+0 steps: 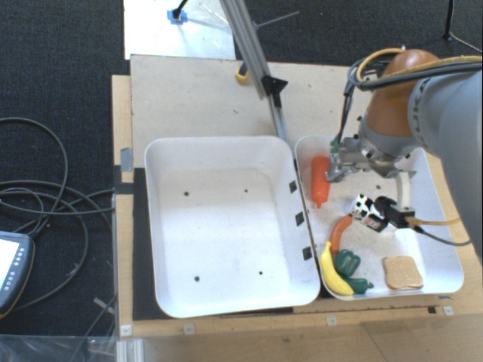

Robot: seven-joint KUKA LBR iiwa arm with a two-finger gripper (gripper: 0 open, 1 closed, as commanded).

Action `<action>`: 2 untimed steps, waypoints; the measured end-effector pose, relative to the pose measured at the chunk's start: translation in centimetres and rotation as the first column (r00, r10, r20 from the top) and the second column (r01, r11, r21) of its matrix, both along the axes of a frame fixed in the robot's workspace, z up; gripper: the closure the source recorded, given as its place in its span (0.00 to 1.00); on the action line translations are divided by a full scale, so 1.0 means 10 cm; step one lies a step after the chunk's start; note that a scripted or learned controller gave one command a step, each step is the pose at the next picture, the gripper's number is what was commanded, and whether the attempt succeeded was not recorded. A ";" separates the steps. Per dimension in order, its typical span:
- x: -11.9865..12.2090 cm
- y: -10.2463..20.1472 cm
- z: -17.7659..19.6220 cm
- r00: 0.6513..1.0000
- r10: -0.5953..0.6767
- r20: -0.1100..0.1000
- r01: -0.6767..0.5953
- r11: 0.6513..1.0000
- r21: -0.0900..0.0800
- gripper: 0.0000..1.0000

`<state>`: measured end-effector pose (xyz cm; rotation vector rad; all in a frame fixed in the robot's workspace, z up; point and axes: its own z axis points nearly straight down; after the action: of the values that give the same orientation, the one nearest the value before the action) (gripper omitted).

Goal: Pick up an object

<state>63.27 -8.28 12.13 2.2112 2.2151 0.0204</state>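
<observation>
The right bin (445,225) holds several toy items. An orange carrot (320,179) lies along its left wall. My gripper (334,172) hangs low over the bin's upper left part, right beside the carrot's right side and seemingly touching it. Below it lie a black-and-white toy (366,209), a red-orange chili (339,231), a yellow banana (333,271), a green pepper (350,265) and a slice of bread (402,272). Nothing is seen lifted off the bin floor.
The left bin (219,225) stands beside the right one, sharing a wall with black clips (299,219). A grey slanted pole (253,44) crosses the bench top toward the bins. My arm covers the right bin's upper right corner. Cables lie on the floor at left.
</observation>
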 end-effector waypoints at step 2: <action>0.01 -0.09 1.04 1.000 0.002 -0.011 -0.002 1.000 -0.002 1.00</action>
<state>63.36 -9.15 22.55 2.2138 2.2214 0.0063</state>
